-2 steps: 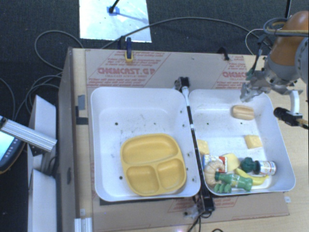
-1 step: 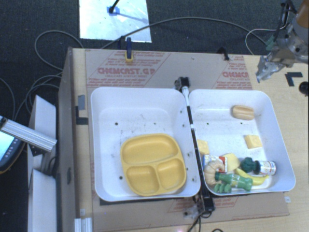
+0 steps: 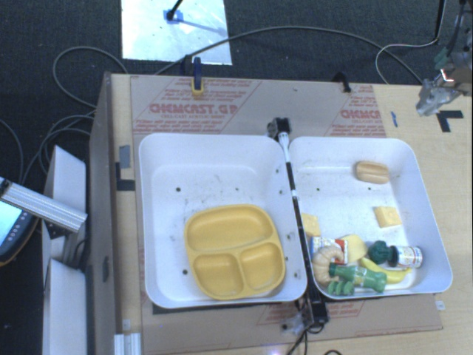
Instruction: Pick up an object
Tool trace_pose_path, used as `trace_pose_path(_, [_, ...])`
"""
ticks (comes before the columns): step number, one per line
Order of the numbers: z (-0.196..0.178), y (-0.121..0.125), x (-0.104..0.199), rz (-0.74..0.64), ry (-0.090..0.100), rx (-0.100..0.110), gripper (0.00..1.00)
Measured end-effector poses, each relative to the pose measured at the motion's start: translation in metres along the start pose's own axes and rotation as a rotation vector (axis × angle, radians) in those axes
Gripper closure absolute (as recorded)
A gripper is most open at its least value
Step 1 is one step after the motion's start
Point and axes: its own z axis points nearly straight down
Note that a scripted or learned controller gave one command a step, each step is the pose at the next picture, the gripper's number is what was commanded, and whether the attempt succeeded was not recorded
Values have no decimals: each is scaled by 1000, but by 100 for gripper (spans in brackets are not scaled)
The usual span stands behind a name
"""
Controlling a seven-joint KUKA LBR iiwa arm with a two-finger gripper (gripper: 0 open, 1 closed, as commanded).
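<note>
Honestly nothing's been picked up yet. The robot's grey metal hand (image 3: 436, 98) is parked way off at the far right, over the desk edge and outside both bins, with nothing in it; can't tell if it's apart or together. All the candidates sit in the right white plastic bin (image 3: 414, 161): a tan bread roll (image 3: 372, 171) at the far side, a yellow cheese square (image 3: 387, 216), and a jumble with a green bottle (image 3: 356, 278) in the near corner. The whole reach and grab is left.
</note>
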Motion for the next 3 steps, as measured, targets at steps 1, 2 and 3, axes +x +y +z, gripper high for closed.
trace_pose_path(1, [25, 0, 25, -3, 2, 0, 100])
trace_pose_path(2, [47, 0, 69, -4, 2, 0, 100])
trace_pose_path(3, [242, -12, 64, 0, 2, 1, 100])
